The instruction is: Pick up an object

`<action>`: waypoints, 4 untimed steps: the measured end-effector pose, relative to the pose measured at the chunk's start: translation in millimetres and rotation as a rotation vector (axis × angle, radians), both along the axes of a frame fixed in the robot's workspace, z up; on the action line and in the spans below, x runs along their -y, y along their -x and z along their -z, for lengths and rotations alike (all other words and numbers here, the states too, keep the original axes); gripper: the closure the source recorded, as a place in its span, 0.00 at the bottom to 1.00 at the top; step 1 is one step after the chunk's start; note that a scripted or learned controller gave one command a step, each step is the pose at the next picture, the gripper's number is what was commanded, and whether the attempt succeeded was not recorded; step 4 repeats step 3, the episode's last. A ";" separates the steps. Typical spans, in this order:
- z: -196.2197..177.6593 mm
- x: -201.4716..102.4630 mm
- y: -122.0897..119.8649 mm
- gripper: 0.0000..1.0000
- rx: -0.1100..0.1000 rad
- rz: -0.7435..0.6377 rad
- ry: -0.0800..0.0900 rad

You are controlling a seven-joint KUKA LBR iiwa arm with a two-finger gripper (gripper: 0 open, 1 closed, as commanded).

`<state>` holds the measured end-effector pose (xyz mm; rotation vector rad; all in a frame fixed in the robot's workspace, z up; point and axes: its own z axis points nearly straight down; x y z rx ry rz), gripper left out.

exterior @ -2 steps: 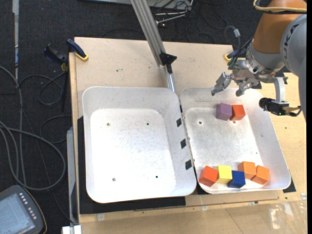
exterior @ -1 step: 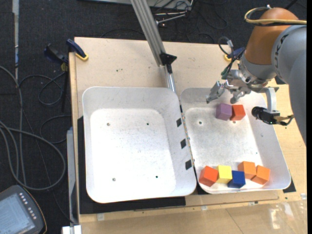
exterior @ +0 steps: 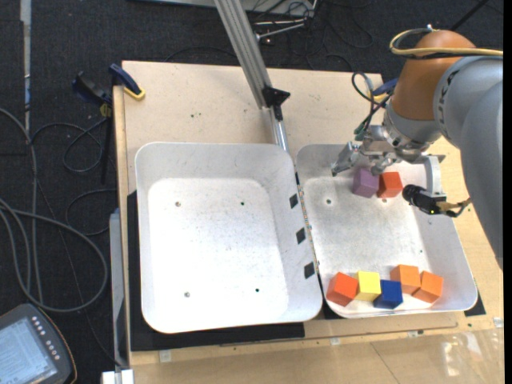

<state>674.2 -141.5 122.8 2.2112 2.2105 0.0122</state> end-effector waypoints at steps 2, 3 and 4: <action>-71.4 3.3 4.1 1.00 -0.008 0.001 -0.003; -129.8 -1.0 -6.3 1.00 -0.007 -0.003 -0.003; -129.8 -1.0 -6.3 1.00 -0.007 -0.003 -0.003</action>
